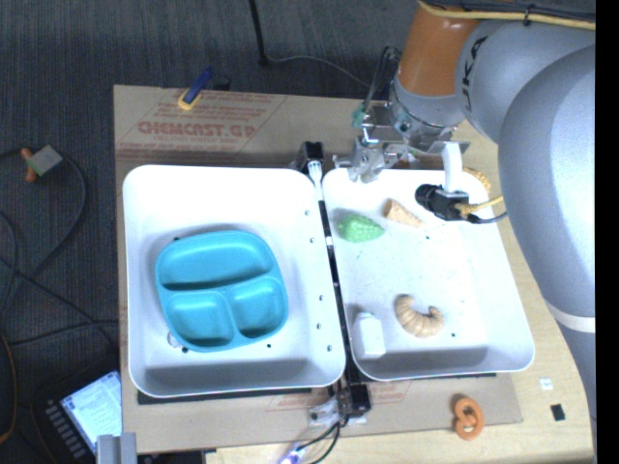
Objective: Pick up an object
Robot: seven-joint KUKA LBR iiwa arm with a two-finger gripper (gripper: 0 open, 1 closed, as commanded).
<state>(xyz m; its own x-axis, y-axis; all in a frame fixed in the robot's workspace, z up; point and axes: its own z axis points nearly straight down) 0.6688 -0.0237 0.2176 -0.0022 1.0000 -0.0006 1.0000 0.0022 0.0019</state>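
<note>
Jaws of the grey arm's two-finger gripper (371, 165) hang over the far corner of the shallow white right-hand bin (503, 351), close to the seam where the two bins meet. From this slanted overhead view it cannot be told whether they are open or closed, and nothing can be seen between them.

Nearest the jaws, a little toward the camera from them, a small green lumpy object (360, 228) lies on the bin floor. A tan wedge-shaped piece (403, 213) lies just beside it, on the arm's side and apart from the jaws. Well away from the jaws, toward the bin's near wall, rest a curled tan ridged piece (419, 317) and, near it, a small white block (368, 334) close to the seam.

Across the seam from the jaws, the shallow white left-hand bin (145, 211) holds a bright blue plastic tray with three compartments (222, 288), lying flat and well apart from the gripper. Beyond the right-hand bin's near wall, farthest from the jaws, a small orange ring-shaped item (468, 416) sits on the bench.
</note>
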